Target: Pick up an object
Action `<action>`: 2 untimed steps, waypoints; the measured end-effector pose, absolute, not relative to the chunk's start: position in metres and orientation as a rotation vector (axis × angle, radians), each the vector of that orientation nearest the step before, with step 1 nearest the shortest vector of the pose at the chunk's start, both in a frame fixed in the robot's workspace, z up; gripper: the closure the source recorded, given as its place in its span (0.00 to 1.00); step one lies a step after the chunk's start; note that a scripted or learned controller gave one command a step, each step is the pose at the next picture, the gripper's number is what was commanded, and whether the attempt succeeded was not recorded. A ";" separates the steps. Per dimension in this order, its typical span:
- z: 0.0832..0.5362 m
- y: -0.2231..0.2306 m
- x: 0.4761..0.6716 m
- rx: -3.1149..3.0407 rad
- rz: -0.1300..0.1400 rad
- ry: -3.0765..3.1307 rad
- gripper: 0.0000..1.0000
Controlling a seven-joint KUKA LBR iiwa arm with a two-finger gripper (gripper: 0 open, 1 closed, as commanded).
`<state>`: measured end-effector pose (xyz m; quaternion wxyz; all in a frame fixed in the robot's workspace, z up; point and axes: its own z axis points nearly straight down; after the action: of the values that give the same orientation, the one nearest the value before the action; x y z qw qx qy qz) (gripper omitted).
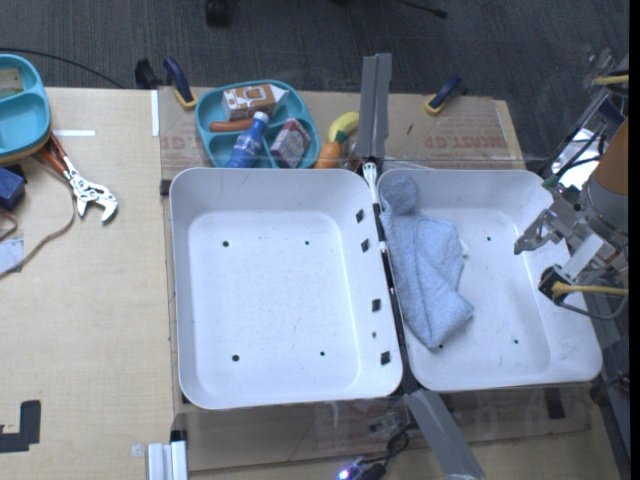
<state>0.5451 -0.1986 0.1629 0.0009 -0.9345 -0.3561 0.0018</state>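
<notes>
The grey cloth (425, 268) lies crumpled in the right bin (520, 363), against the wall it shares with the left bin (270, 378). The gripper (545, 258) hangs over the far side of the right bin from the cloth, well apart from it. A likely failure: the fingers close on a thin fold near that wall and the cloth slips free, or they strike the rim there. The fingers look spread open and touch nothing, with nothing between them.
</notes>
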 end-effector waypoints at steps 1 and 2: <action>0.162 -0.128 0.575 -2.946 0.006 -1.085 0.00; 0.225 -0.206 0.589 -2.920 0.005 -1.160 0.00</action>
<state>0.5895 -0.2062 0.2250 0.0000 -0.9294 -0.3692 0.0015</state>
